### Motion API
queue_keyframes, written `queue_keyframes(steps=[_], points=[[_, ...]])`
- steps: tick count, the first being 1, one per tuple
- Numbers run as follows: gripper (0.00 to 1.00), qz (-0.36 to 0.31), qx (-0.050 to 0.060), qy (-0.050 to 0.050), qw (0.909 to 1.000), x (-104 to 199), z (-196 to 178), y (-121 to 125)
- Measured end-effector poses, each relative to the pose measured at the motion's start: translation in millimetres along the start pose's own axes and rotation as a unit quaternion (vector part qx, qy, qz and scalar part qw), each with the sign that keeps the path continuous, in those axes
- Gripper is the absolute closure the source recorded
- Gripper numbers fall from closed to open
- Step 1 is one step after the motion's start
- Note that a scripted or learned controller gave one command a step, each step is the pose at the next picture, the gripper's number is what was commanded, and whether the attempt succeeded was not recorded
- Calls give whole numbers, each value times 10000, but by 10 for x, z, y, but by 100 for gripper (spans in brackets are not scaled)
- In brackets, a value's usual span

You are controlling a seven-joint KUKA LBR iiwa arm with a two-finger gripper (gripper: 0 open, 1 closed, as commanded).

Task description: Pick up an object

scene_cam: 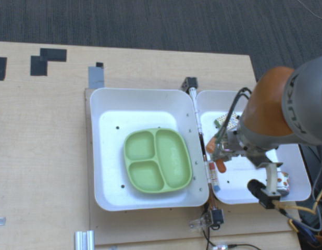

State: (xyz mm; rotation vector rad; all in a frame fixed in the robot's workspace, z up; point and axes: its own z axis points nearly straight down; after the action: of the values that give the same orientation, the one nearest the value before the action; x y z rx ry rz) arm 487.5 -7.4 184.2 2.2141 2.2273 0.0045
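Pale wood bench (41,139), dark tape patches (46,61) at far left; grey carpet (124,9) beyond the far edge. Two white bins side by side on the bench, rims touching. In left bin (106,139): green plate (158,160) with three compartments, lying flat, slightly skewed, toward the near right corner. Over right bin (239,184): arm (286,103), grey with orange band, reaching in from the right and covering much of the bin's middle. Gripper (217,152) low over the right bin's left side, close to the wall beside the left bin. Hidden under wrist and cables: cannot tell whether released or clenched, nor whether anything is held. Orange item (221,166) on the bin floor, just nearer the camera than the gripper and close against it; contact unclear. Speckled packet (226,122) toward the far left of the same bin, partly behind a cable. Small pale item (282,180) by the near right wall, well apart from the gripper.
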Motion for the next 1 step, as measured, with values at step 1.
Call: queue_keyframes(steps=[1], points=[[100, 11, 1, -1, 10000, -59, 0, -1]])
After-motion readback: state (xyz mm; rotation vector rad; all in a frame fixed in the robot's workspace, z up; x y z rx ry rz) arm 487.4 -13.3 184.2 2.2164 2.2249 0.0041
